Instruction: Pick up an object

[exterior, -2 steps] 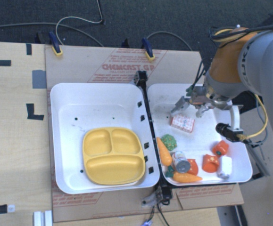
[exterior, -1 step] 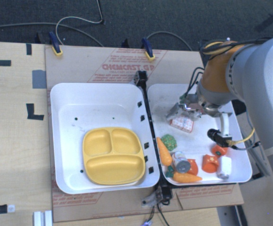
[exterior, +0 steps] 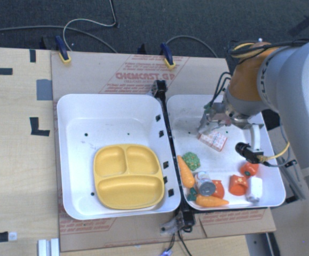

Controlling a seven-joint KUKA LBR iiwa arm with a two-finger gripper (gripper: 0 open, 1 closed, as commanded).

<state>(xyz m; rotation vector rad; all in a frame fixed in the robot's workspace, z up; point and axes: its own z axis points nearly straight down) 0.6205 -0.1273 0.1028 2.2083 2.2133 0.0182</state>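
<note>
My gripper hangs over the back part of the right bin, under the grey arm with its orange band. Directly below it and touching its tip in this view is a small white packet with a red grid pattern. Whether the packet rests on the bin floor or is lifted I cannot tell. At the front of the same bin lie a green broccoli, an orange carrot, a small grey can, a second carrot, a red block and a white piece.
A yellow divided plate lies in the left bin. A black divider separates the bins. An orange-red piece and black arm hardware sit by the right bin's far side. Cables run over the cardboard behind.
</note>
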